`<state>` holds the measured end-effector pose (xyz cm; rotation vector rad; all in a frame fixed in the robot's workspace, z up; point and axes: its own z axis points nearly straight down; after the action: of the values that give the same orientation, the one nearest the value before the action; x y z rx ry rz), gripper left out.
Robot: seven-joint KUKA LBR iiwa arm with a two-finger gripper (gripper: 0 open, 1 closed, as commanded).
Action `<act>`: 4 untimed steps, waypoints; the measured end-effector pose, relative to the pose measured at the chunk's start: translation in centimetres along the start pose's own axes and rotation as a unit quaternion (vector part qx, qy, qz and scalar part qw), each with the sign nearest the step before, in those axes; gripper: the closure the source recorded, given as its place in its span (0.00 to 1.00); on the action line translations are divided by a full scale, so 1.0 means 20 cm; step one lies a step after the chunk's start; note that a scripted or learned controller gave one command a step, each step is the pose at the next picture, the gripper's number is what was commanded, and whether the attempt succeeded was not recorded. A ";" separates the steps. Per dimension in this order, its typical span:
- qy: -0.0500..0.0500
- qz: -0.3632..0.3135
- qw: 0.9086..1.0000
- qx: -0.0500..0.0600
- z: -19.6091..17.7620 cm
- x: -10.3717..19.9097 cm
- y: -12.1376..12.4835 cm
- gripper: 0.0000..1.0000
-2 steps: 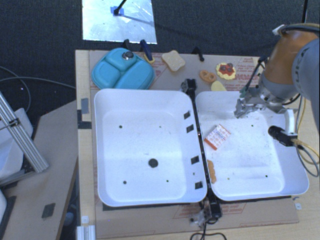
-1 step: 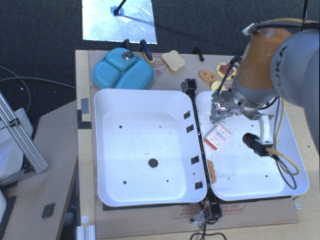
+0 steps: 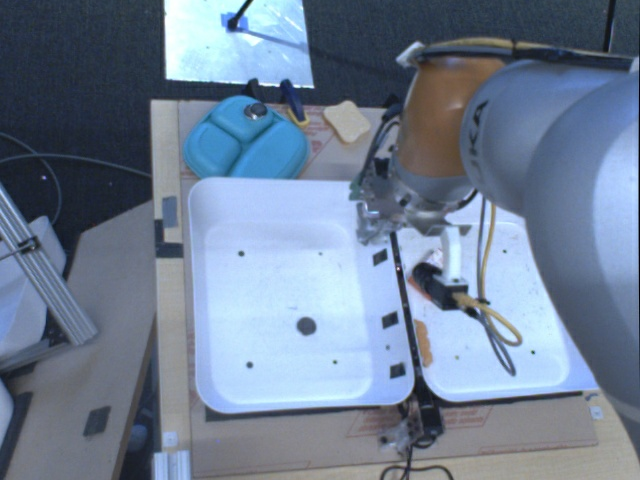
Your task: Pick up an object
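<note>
Arm low over the seam between your two bins, one small object lying in each.

Your nearest candidate is the orange strip [image 3: 423, 341] in the right bin [image 3: 540, 368], just beside the divider, long axis running toward the front edge. One dark round disc [image 3: 306, 325] sits in the left bin [image 3: 260, 268]. The gripper [image 3: 372, 218] hangs at the divider; you cannot tell its finger state. Behind the bins lie one blue tray [image 3: 245, 140] and one tan sponge [image 3: 347, 121].

Both white bins [image 3: 270, 298] look like smooth, faintly glossy plastic. The blue container [image 3: 245, 140] at eleven o'clock looks like glossy plastic too. The table [image 3: 170, 368] looks like matt wood.
</note>
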<state>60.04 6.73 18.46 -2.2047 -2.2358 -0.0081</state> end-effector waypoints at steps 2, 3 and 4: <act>-0.002 0.004 1.000 0.003 0.19 0.31 -0.53 1.00; -0.002 0.007 1.000 0.001 0.18 0.30 -0.52 0.00; -0.001 0.003 1.000 -0.001 0.51 0.59 -0.23 0.00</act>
<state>55.25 18.60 8.26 -2.2130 -2.2319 -0.0082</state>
